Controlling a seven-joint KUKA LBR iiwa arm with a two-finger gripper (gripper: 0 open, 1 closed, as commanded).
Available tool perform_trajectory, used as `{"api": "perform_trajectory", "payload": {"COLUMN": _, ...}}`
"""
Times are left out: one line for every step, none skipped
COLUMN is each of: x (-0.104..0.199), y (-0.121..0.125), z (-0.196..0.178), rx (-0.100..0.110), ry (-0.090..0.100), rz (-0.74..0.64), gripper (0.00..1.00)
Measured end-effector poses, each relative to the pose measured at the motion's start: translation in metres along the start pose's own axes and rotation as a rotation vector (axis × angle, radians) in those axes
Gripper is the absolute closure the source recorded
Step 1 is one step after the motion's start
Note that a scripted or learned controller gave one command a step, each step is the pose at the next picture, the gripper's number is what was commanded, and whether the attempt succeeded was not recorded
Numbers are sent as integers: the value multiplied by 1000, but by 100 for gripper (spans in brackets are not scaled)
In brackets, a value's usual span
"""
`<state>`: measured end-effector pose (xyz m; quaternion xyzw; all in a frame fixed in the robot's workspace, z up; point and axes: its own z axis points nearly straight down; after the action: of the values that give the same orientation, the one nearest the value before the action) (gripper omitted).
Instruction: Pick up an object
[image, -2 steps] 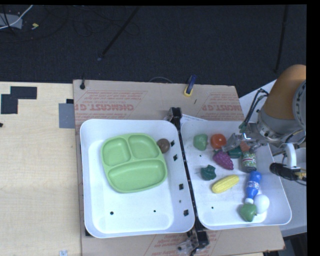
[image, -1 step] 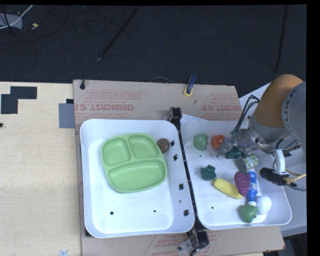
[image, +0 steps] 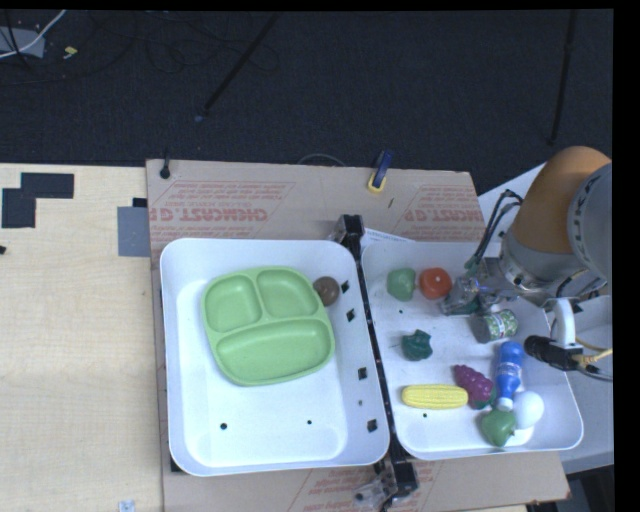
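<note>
My gripper (image: 472, 300) hangs low over the upper right part of the right bin (image: 560, 440), just right of a red tomato (image: 434, 282). A green round fruit (image: 401, 283) lies left of the tomato. A small grey-green can-like piece (image: 496, 325) sits right under the wrist, touching or nearly touching the gripper. Lower down lie a dark green leafy toy (image: 417, 345), a yellow corn cob (image: 435, 397), purple grapes (image: 472, 381), a blue bottle (image: 508, 368), a white ball (image: 528, 408) and a green piece (image: 497, 428).
The left bin (image: 190, 420) holds a green divided plate (image: 268, 325) and a brown ball (image: 326, 290) by its upper right corner. The arm's grey body and orange band (image: 555, 205) stand over the right bin's far right edge. Cardboard lies under both bins.
</note>
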<state>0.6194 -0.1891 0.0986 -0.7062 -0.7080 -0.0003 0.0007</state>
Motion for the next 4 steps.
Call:
{"api": "perform_trajectory", "payload": {"x": -3, "y": -1, "z": -63, "rx": -4, "ry": -2, "rz": 3, "gripper": 100}}
{"api": "perform_trajectory", "payload": {"x": -6, "y": -3, "z": -127, "rx": -5, "ry": -2, "rz": 3, "gripper": 100}}
{"api": "perform_trajectory", "payload": {"x": -6, "y": -3, "z": -129, "rx": 0, "ry": -1, "rz": 1, "gripper": 100}}
{"api": "perform_trajectory", "payload": {"x": 50, "y": -25, "z": -121, "rx": 4, "ry": 2, "rz": 0, "gripper": 100}}
